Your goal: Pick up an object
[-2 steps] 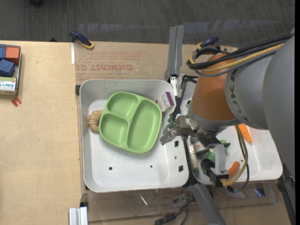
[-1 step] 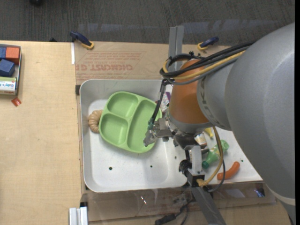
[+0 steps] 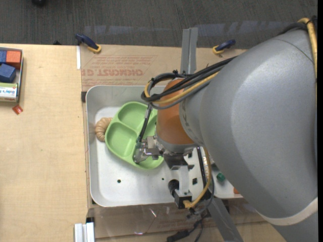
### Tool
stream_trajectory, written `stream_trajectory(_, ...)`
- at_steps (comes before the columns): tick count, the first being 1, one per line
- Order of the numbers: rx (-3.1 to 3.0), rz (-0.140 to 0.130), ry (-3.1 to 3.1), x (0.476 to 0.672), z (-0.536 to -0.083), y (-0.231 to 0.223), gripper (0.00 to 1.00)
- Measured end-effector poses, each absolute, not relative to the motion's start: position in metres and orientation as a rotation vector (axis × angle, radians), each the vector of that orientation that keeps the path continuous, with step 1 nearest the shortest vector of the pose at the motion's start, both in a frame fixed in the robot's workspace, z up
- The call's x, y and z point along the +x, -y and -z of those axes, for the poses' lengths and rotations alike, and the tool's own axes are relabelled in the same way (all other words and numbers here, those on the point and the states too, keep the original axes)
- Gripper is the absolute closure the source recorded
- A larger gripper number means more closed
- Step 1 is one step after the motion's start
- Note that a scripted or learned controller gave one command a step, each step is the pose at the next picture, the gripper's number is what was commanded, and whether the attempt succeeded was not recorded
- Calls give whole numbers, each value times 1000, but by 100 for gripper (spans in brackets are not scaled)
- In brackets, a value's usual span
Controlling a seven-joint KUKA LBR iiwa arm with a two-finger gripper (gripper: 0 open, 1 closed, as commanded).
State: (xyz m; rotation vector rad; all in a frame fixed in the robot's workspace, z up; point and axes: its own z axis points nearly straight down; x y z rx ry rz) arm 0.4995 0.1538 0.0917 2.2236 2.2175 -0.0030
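Note:
A green divided plate (image 3: 122,132) lies tilted in the left white bin (image 3: 108,193), and the arm covers its right part. A tan ridged object (image 3: 102,129) rests against the plate's left rim, close to the bin's left wall. My gripper (image 3: 145,153) hangs over the plate's lower right edge, beneath the orange wrist band (image 3: 170,122). I cannot make out whether it touches the plate. The big grey arm hides the right bin almost entirely.
A small green piece (image 3: 220,177) and an orange bit (image 3: 236,189) peek out under the arm in the right bin. A box of coloured blocks (image 3: 10,74) and a small red piece (image 3: 17,110) lie on the wooden bench at far left. Clamps (image 3: 89,43) hold the cardboard behind the bins.

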Motion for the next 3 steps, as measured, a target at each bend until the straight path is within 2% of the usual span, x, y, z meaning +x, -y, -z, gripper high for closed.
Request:
stream_trajectory(1,2241,18,-2187,489,-92,-202,0)
stream_trajectory(2,2239,30,-2183,538,-92,-209,0)
stream_trajectory(3,2237,15,-2200,485,-92,-200,0)
